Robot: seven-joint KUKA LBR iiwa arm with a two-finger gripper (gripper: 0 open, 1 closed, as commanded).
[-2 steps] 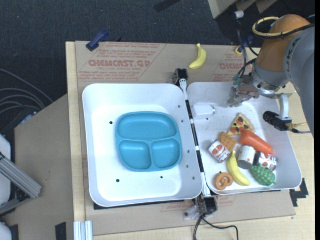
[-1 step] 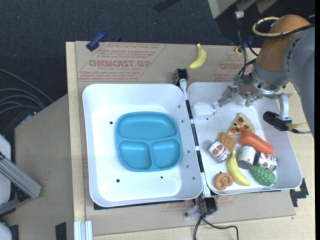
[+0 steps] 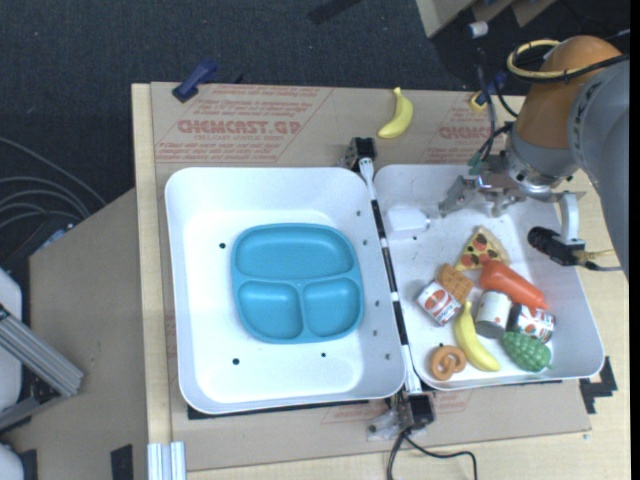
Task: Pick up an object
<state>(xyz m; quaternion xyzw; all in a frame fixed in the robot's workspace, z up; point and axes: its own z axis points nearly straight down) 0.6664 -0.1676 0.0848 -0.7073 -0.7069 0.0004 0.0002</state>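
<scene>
We start with the toys heaped in the lower half of the right bin (image 3: 585,303), any of which could be the thing to lift. A pizza slice (image 3: 483,247) lies at the top of the heap, a carrot (image 3: 512,284) just below it, and a small can (image 3: 437,302) to their left. A banana (image 3: 474,340) leans between that can and a second can (image 3: 494,313), with a pretzel (image 3: 447,362) and a green knobbly piece (image 3: 527,351) along the near wall.

The claw (image 3: 482,190) hangs over the upper part of the same bin, above and apart from the pizza slice. Its fingers look spread, and we see nothing between them.

What worries us is the crowding. The pieces touch or overlap, so a finger coming down could land on a neighbour and push the heap about instead of closing around one piece. The carrot and the banana are rounded and may slip out sideways.

Further out, the left bin (image 3: 190,268) holds a blue divided plate (image 3: 296,279). A second banana (image 3: 396,116) lies on the board beyond both bins.
</scene>
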